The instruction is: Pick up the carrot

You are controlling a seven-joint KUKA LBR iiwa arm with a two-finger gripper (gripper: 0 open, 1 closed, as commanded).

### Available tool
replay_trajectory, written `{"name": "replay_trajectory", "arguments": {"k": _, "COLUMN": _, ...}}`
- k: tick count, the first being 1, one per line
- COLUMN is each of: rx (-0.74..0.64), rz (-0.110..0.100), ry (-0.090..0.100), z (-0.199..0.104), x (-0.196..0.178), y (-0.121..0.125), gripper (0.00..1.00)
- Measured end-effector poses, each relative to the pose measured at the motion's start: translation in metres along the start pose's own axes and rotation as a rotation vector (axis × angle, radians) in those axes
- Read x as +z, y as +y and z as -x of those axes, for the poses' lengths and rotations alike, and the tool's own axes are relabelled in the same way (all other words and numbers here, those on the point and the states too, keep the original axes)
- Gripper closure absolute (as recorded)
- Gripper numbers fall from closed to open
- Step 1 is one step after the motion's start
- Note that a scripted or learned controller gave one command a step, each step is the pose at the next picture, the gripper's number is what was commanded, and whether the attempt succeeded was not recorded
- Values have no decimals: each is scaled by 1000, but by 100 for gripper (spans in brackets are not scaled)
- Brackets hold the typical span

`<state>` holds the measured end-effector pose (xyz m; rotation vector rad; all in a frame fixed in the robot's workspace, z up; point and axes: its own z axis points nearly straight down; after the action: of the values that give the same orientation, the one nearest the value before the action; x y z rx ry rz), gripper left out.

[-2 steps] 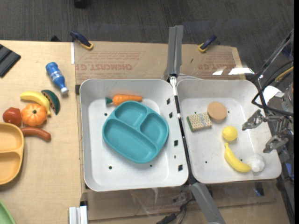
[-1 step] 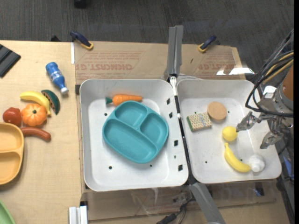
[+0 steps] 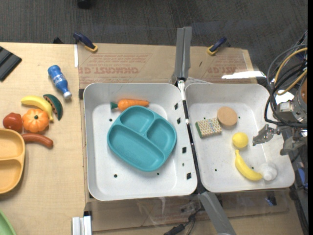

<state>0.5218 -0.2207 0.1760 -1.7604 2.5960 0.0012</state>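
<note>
The carrot (image 3: 130,103) lies in the left bin (image 3: 98,180), up at about twelve o'clock near the bin's far wall, its green end pointing toward nine o'clock. It rests flat, touching or just beside the upper rim of a teal divided plate (image 3: 142,138) that fills the middle of that bin.

The gripper (image 3: 275,142) hangs over the right bin (image 3: 205,177) at its three o'clock edge, well apart from the carrot. Its two fingers stand apart with nothing between them. Black and yellow cables loop above the wrist.

In the right bin, a lemon (image 3: 240,140) sits just at nine o'clock of the gripper, a banana (image 3: 247,169) lies at six o'clock of the lemon, and a pale, whitish object (image 3: 268,172) I cannot make out touches the banana's far end. A round tan disc (image 3: 227,116) and a speckled sponge (image 3: 209,127) sit toward the bin's twelve o'clock side.

Off on the bench at nine o'clock of the left bin lie a small blue bottle (image 3: 59,82), another banana (image 3: 35,103), a little pumpkin (image 3: 35,120), a red tomato (image 3: 12,122), a sausage (image 3: 38,140) and a yellow-orange divided tray (image 3: 10,163).
</note>
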Motion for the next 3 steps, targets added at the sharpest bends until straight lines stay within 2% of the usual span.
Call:
{"name": "replay_trajectory", "arguments": {"k": 1, "rx": -496, "rz": 3, "ry": -1, "z": -10, "x": -12, "y": 26, "gripper": 0}}
{"name": "replay_trajectory", "arguments": {"k": 2, "rx": -799, "rz": 3, "ry": -2, "z": 15, "x": -88, "y": 42, "gripper": 0}}
{"name": "replay_trajectory", "arguments": {"k": 3, "rx": -715, "rz": 6, "ry": -1, "z": 1, "x": 43, "y": 33, "gripper": 0}}
